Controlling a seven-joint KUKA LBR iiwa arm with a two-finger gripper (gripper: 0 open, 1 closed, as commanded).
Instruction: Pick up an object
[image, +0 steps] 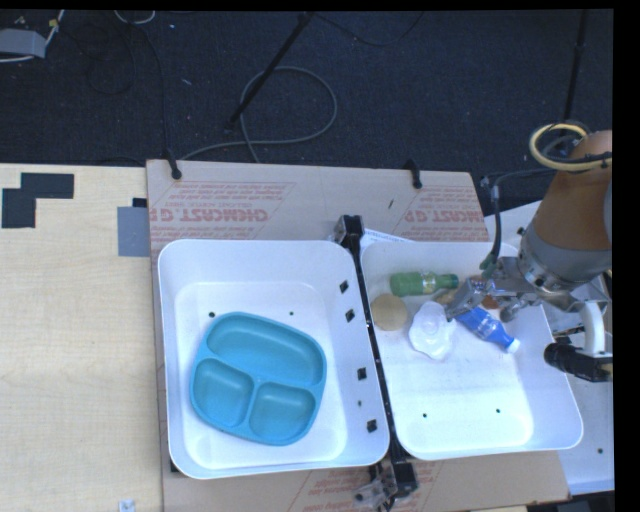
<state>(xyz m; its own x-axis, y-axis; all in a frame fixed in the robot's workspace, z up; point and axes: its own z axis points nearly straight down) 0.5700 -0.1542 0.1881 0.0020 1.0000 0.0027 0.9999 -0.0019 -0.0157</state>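
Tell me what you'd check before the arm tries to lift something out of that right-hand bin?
1. Objects within reach in the right bin: ok; green bottle, tan round object, white object, blue object.
2. Gripper down among them: ok.
3. Something between its fingers: cannot tell.
4. Target standing apart: not ok; the blue object lies against the white one.
5. Left bin uninvolved: ok; it holds a blue divided tray.

Two white bins (262, 262), sky-blue divided plate (258, 378), green bottle (422, 284), blue bottle with white cap (490, 328), tan round object (390, 313), white crumpled object (432, 332), pale wood counter (70, 350), brown cardboard (300, 205) with red print
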